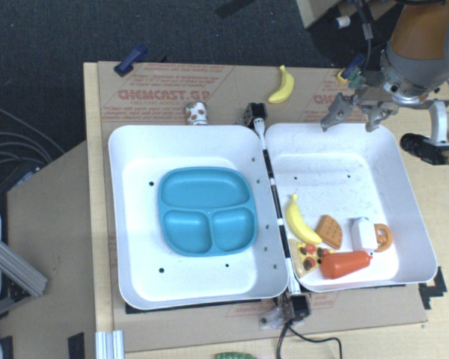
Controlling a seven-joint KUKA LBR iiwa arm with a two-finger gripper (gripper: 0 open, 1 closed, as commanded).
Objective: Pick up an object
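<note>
Camera view: the tool (pixel 358 116) hangs released, fingers spread, holding nothing, above the far rim of the right bin (pixel 404 193). The toys lie clustered at that bin's near edge: a banana (pixel 300 221), a cracker (pixel 330 231), a carrot (pixel 346 263). A good grasp likely means travelling nearward, centring over one piece, then descending straight.

Gripper (pixel 357 117) above right bin's far rim, fingers spread, nothing between them. 5 items clustered at bin's near side, well below gripper: yellow banana (pixel 301 222) lying lengthwise, furthest left; brown cracker (pixel 330 231) beside it; white block (pixel 362 233) almost straight below gripper; pretzel (pixel 382 236) touching block; orange carrot (pixel 345 263) lying crosswise, nearest front rim.
</note>
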